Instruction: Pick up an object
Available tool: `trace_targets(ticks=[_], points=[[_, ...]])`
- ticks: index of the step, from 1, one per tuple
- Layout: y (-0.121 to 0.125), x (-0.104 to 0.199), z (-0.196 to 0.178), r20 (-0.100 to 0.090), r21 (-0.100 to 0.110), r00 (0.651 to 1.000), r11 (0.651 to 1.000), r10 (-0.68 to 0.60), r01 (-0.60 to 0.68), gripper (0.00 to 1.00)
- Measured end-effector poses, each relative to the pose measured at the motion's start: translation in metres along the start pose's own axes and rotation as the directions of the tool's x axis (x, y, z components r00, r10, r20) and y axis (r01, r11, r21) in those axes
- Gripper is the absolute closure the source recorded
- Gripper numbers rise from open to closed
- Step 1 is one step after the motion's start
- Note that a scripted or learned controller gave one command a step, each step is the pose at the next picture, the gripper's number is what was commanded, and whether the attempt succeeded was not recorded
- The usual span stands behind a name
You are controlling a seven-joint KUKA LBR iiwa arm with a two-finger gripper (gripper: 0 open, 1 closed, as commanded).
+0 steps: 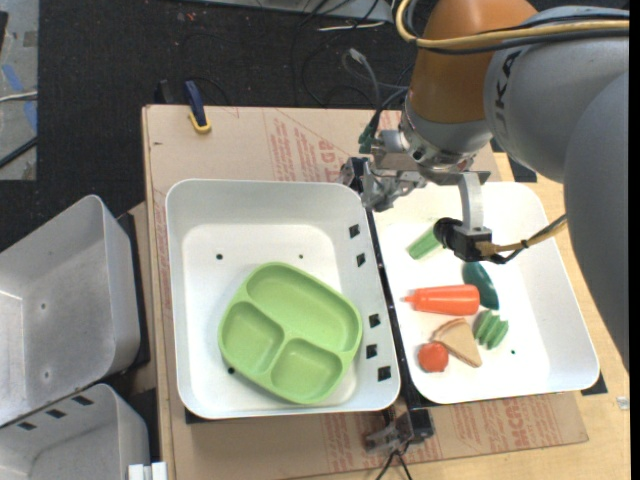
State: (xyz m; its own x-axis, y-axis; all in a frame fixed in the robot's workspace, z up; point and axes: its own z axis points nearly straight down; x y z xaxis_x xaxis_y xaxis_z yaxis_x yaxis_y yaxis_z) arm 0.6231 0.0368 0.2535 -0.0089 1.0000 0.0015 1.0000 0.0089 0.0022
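One gripper (pixel 379 185), hanging low over the far left corner of the right bin (pixel 560 298), right above the rim where the two bins meet. Seen from above, its tip is a dark tangle of metal; cannot tell whether it is spread or closed. Nothing visibly held, and contact with the rim can't be judged.

Nearest item: a pale green block (pixel 424 244), lying tilted on the bin floor just in front of the gripper, apart from it. Beyond that, toward the bin's middle:
- orange toy carrot (pixel 445 298), lying crosswise, thick end to the right
- dark teal piece (pixel 483 282), touching the carrot's thick end
- ribbed green piece (pixel 490 329), just in front of the carrot
- tan wedge (pixel 463 342), close beside the ribbed piece
- small red ball-shaped piece (pixel 433 357), touching the wedge's left end

All six sit in the right bin, none lifted.

Left bin (pixel 200 228): one light green divided plate (pixel 290 333) with three compartments, lying flat toward the near side.

Cardboard sheet (pixel 290 138) under both bins; a blue-and-yellow clamp (pixel 197 108) on its far left edge.
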Motion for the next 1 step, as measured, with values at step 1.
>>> trace_targets(ticks=[1], points=[[0.0105, 0.0522, 0.0128, 0.002, 0.0, 1.0, 1.0, 0.002, -0.002, 1.0]])
